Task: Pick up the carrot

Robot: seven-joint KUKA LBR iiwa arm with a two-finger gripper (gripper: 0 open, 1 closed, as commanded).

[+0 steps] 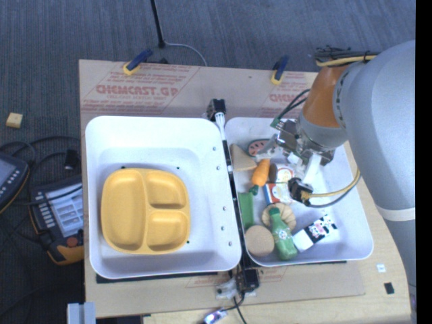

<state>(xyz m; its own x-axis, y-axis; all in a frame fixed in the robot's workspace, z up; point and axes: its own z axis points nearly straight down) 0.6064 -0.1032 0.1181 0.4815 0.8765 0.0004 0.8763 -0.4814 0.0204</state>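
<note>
The carrot (pixel 260 172) is a short orange piece lying in the upper left part of the right bin (pixel 358 245), among other toy foods. My gripper (pixel 289 162) hangs low over that bin, just right of the carrot and close to it. The grey arm with its orange band reaches in from the right and hides the bin's upper right corner. Nothing is visibly lifted off the bin floor.
Around the carrot lie a green bottle (pixel 284 239), a round tan disc (pixel 258 239), a black-and-white block (pixel 321 227), a green stick (pixel 246 208) and a red-and-white piece (pixel 273 193). The left bin (pixel 135 137) holds a yellow divided plate (pixel 145 209).
</note>
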